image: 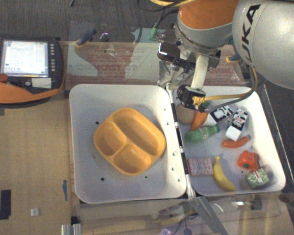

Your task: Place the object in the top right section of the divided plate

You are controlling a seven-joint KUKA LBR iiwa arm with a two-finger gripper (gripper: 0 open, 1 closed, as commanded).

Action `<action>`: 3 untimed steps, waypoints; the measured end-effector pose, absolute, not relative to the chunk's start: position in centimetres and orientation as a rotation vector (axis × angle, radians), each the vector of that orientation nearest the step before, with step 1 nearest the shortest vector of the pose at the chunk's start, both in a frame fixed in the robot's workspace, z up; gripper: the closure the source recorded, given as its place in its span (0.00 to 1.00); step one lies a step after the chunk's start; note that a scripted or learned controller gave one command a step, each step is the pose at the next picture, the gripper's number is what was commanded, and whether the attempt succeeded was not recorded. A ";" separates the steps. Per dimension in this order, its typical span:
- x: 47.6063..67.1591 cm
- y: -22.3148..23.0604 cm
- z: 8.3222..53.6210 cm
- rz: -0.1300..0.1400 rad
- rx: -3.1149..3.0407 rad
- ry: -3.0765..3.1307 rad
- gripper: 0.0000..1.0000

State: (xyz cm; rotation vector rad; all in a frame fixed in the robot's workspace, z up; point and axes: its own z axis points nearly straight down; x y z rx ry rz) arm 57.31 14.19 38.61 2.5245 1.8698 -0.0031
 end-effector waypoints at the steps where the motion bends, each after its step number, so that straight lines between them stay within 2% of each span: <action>1: 50.4 12.7 28.3 -0.003 2.585 1.786 1.00; 2: 47.9 9.7 27.4 -0.007 2.486 1.926 1.00; 3: 47.9 21.4 26.7 -0.004 2.589 1.781 1.00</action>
